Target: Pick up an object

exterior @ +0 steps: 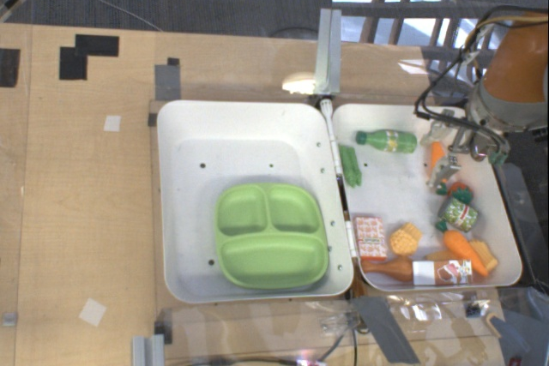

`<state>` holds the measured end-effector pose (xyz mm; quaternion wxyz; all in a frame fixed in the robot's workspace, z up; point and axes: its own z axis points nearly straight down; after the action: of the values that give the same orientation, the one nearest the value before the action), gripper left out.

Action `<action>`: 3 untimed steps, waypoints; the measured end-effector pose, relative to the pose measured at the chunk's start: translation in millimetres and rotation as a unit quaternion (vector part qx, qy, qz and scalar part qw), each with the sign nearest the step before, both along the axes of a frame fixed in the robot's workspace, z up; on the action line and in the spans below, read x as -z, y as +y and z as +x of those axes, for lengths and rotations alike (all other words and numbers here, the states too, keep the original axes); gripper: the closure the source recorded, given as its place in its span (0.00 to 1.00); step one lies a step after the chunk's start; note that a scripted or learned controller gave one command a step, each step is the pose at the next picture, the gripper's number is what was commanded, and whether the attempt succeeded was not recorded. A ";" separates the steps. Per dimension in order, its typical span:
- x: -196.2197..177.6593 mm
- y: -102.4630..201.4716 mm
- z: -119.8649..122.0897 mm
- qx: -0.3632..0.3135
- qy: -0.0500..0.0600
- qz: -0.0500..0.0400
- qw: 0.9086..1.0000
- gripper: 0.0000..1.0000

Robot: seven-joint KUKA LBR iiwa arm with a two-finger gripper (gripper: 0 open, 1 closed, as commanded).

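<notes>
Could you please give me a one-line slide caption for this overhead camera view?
KUKA arm's gripper hovers over right bin of toy groceries, near a green bottle; left bin holds a green divided plate.

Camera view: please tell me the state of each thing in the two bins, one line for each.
Green plastic divided plate: lying flat in the left white bin, nothing in its compartments.
Green plastic bottle: lying on its side in the right white bin.
Small green-labelled can: tilted.
White-labelled bottle: lying on its side.
Gripper: low in the right bin, near a small orange piece.
</notes>
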<state>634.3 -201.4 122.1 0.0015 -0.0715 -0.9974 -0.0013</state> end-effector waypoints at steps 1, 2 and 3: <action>34.1 13.1 22.6 0.006 -0.008 -0.002 1.000 0.00; 33.4 -6.0 -38.8 0.020 -0.007 -0.003 1.000 0.00; 32.4 -4.7 -77.3 0.037 -0.008 -0.003 0.999 0.00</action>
<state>557.0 -206.1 89.7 -0.0070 -0.1080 -0.9941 0.0011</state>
